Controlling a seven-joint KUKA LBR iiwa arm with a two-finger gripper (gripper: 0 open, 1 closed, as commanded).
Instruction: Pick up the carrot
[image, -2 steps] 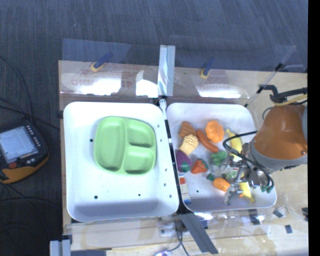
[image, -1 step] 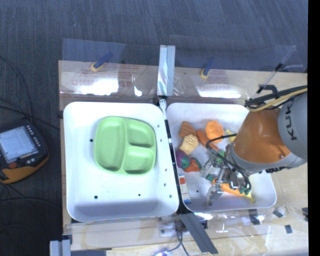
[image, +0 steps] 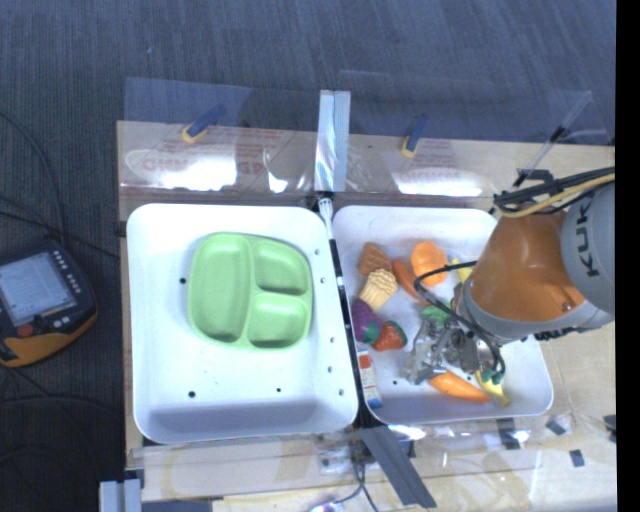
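Observation:
The carrot (image: 461, 386), orange and tapered, lies on the floor of the right bin (image: 530, 395) near its front wall, pointing left. My gripper (image: 441, 357) hangs just above the carrot's left end, under the arm's orange band (image: 522, 280). The gripper's metal parts sit very close to the carrot, and contact is hard to judge from this angle. The wrist covers the carrot's upper right side.
Sharing the right bin are a brown bread piece (image: 375, 257), a waffle-like toy (image: 378, 290), an orange fruit (image: 428, 257), a purple eggplant (image: 362, 320), a red strawberry (image: 390, 337) and a yellow piece (image: 492, 388) beside the carrot. A green divided plate (image: 250, 290) lies in the left bin (image: 160, 400).

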